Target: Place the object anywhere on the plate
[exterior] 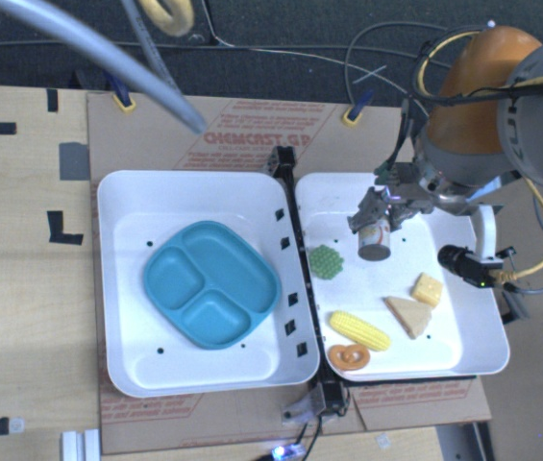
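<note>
Single fixed camera mounted above the table (21, 257), looking down at a slant so the far edge with dark floor and cables sits at the top of frame. Mid distance: both shallow white plastic bins fit whole, the left bin (117, 286) holding a blue sectioned plate (211, 283), the right bin (473, 344) beside it across a black divider. The grey arm with an orange band (482, 75) enters from the right side of frame, over the right bin.
</note>
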`<state>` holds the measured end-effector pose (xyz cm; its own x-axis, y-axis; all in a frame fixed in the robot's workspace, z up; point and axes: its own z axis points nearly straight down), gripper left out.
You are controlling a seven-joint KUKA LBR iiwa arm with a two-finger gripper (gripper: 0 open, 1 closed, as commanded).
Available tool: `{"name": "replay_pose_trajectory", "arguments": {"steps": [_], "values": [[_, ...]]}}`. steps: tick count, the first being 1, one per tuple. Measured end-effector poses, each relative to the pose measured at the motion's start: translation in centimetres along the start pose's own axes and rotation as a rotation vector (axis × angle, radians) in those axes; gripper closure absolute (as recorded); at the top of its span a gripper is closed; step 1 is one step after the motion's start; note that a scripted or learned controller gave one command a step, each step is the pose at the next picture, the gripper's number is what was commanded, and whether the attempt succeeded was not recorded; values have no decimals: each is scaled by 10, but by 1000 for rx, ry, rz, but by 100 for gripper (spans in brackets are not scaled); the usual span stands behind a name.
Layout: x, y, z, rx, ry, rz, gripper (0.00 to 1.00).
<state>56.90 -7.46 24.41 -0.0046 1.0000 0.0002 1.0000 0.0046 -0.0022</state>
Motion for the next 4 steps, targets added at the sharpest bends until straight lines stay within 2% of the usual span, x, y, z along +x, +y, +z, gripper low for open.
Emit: {"name": "replay_pose_trajectory", "arguments": {"steps": [2, 4], "values": [[100, -4, 3, 0, 0, 0, 100], [222, 2, 6, 0, 1, -3, 100]]}}
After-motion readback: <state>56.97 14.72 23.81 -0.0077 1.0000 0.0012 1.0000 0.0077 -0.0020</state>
